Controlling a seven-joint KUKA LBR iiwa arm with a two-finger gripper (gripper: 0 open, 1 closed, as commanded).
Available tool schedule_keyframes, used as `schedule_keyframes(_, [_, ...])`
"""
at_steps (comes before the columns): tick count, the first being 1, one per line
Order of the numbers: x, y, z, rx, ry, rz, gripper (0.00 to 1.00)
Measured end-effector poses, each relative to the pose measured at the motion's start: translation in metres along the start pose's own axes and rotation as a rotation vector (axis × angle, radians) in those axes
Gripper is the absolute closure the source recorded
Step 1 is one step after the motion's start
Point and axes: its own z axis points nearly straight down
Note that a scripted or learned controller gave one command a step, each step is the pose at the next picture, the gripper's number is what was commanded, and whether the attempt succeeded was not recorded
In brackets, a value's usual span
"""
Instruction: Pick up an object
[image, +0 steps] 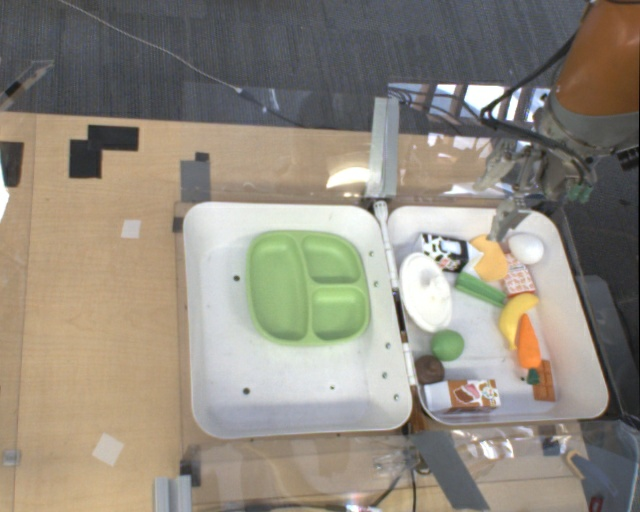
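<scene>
The right bin (585, 330) holds several small things. Among them are a white bowl (428, 290), a black-and-white packet (443, 250), a yellow-orange piece (490, 258), a white egg (527, 248), a green stick (482, 290), a banana (512, 320) and a carrot (527, 343). A green ball (448, 345), a brown ball (430, 369) and a small carton (472, 394) lie toward the front. My gripper (512, 215) hangs over the bin's back edge, just above the yellow-orange piece and the egg. It holds nothing that I can see.
A green divided plate (308, 287) lies in the left bin (215, 380). A grey post (384, 150) stands behind the wall between the bins. Cables trail from the arm (590, 80) at the top right.
</scene>
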Motion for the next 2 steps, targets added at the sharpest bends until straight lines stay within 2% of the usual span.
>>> schedule_keyframes(1, [0.006,-0.023,0.153,-0.003,0.014,-0.094,0.0])
schedule_keyframes(2, [0.076,-0.069,0.167,0.004,-0.002,-0.249,0.0])
